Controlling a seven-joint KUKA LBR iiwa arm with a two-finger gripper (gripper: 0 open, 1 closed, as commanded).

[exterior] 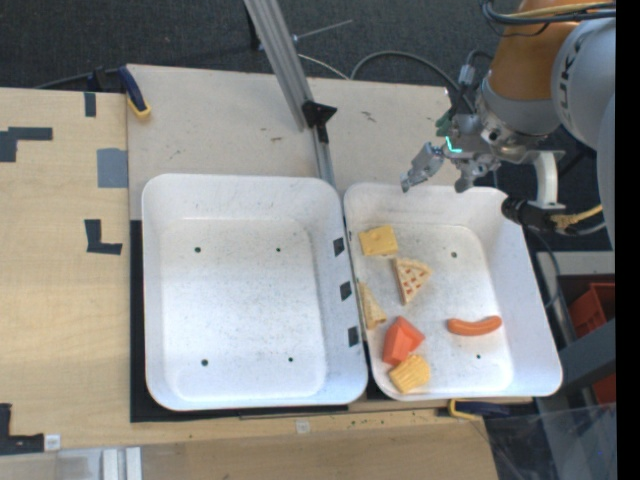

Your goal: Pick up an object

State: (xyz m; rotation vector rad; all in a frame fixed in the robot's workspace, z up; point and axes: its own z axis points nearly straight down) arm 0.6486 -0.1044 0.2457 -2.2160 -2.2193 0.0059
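My gripper hovers above the far rim of the right bin, its two fingers spread open with nothing between them. Inside that bin lie a yellow square piece, a waffle-patterned wedge, a red chunk, a yellow ridged piece, a tan sliver by the left wall, and an orange sausage. All of them lie nearer the camera than the gripper.
The left bin stands beside the right one. A slanted metal pole runs down to the gap between the bins. Cables trail behind the arm on the bench.
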